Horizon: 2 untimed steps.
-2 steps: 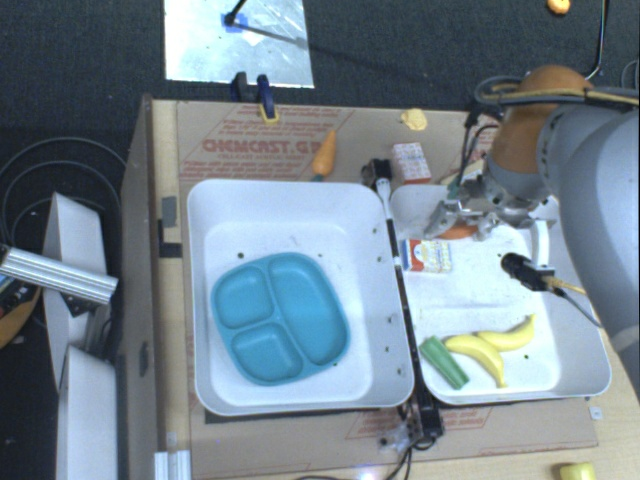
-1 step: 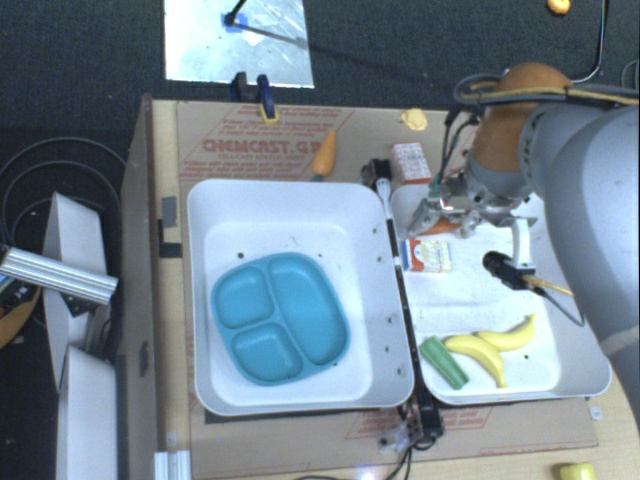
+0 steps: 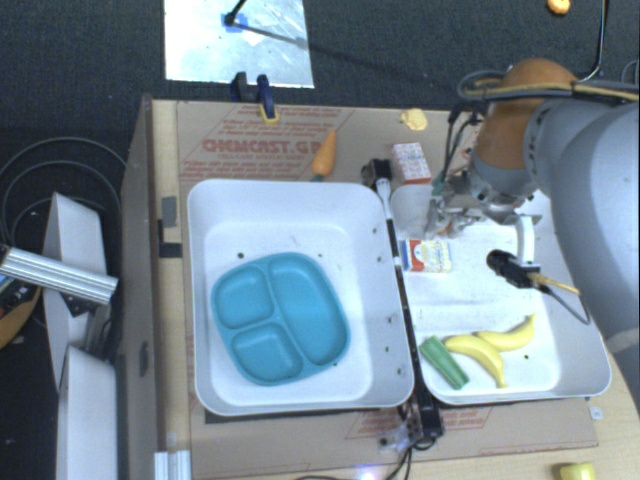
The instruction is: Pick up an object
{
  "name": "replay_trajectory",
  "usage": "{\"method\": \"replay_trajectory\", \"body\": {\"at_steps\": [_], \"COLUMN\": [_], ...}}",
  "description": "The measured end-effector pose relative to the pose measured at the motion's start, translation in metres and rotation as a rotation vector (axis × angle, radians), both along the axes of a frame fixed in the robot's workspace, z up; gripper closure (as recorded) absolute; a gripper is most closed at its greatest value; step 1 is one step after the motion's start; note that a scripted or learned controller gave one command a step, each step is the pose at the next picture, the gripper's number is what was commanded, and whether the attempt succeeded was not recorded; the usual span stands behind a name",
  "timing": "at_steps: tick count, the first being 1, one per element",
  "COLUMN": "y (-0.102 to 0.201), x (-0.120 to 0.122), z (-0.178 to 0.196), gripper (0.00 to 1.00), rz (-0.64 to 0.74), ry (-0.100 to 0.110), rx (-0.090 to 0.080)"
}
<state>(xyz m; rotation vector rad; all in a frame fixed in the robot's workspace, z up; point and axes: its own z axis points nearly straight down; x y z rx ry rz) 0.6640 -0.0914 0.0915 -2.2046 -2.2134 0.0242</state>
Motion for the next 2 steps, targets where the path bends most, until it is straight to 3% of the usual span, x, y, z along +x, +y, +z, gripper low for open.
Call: {"method": "replay_trajectory", "body": {"at_steps": [1, 2], "y": [0.033, 0.062], "x": [-0.037, 0.006], "z": [0.165, 0.105], "gripper": [1.0, 1.0], "rz": [0.004, 0.004], "ry": [-0.04, -0.026], "rx": [-0.001, -0.001]}}
